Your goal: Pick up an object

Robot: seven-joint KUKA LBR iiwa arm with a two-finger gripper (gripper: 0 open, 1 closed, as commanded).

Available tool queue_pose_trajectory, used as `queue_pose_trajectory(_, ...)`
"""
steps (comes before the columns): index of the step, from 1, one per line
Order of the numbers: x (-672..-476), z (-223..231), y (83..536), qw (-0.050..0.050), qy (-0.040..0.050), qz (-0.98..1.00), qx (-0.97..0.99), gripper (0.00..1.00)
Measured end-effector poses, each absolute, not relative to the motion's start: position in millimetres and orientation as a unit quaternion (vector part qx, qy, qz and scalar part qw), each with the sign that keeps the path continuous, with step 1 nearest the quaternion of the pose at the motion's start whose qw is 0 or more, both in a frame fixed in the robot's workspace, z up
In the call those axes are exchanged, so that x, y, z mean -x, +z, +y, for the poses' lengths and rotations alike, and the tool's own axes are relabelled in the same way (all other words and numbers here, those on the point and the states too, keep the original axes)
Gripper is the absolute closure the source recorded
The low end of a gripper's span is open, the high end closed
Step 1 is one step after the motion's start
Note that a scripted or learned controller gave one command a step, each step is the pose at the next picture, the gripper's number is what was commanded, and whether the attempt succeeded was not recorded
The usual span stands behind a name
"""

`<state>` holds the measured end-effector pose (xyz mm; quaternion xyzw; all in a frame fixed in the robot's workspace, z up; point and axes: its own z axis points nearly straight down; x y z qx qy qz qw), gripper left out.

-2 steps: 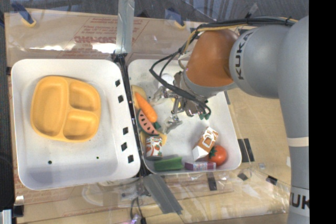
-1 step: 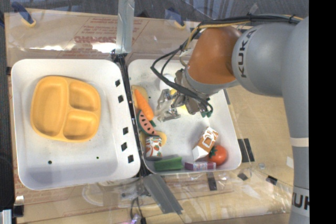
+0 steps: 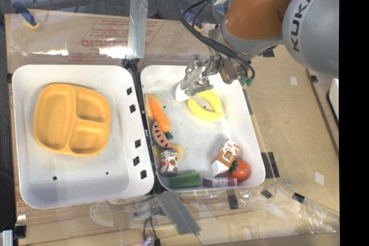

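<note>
My gripper [image 3: 195,84] hangs over the back of the right bin [image 3: 253,141], just left of and touching the edge of a yellow banana-shaped toy [image 3: 206,106]. Nothing shows between its metal fingers. Along the bin's left side lie an orange carrot [image 3: 159,114] and a watermelon slice [image 3: 159,136]. A small carton [image 3: 168,161] and a green piece [image 3: 184,180] sit at the front left. At the front right stand an orange-and-white carton [image 3: 226,156] and a red tomato [image 3: 240,170], with a purple stick [image 3: 219,182] below them.
The left bin [image 3: 23,181] holds a yellow divided plate [image 3: 71,118]. A grey tape strip [image 3: 137,29] runs up from the wall between the bins. Cables loop off the arm's wrist above the right bin.
</note>
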<state>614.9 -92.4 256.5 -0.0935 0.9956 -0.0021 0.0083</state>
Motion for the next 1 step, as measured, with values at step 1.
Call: queue_pose_trajectory(1,-563.7,-52.1,227.0,0.0,0.0003,0.998,0.059,1.0)
